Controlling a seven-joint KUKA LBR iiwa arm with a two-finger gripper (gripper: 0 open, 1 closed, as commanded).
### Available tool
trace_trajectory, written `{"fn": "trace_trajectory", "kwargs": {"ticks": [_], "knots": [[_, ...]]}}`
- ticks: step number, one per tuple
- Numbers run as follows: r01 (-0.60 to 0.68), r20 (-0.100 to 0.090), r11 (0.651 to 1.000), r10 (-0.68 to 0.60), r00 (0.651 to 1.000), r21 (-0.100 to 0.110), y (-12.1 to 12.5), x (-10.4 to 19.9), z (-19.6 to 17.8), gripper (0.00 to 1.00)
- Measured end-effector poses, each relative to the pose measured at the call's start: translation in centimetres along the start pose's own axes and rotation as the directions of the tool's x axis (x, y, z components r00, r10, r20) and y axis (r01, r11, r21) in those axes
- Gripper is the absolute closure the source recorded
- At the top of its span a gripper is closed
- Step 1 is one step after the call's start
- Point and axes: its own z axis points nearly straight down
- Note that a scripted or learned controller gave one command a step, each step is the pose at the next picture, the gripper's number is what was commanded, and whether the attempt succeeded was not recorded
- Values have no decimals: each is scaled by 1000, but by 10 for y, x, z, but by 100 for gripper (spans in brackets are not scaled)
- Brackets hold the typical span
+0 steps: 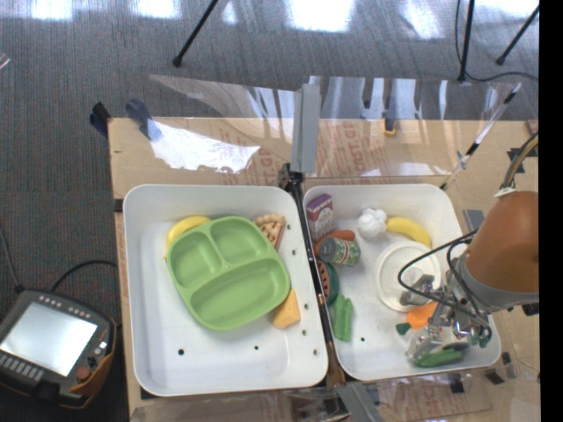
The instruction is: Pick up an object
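Two white bins sit on the desk (422, 152); over the right bin (369, 367), the tool (440, 328) hovers beside a carrot (420, 316), its grip state impossible to tell.

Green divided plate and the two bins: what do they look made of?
Green divided plate: likely moulded plastic, matte, uniform colour with soft rounded compartment ridges. Left bin and right bin: probably thin white plastic, slightly glossy, with rounded corners and rolled rims.

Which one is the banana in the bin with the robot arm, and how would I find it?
Look in the right bin, the one the arm reaches into, at its far right corner. The banana lies there between a white crumpled ball and the round white plate. It is the only yellow curved thing in that bin.
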Motion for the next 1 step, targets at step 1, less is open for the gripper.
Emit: {"fn": "trace_trajectory", "kwargs": {"ticks": [1], "knots": [[66,0,998,-66,998,-2,-16,-4,0,0]]}}
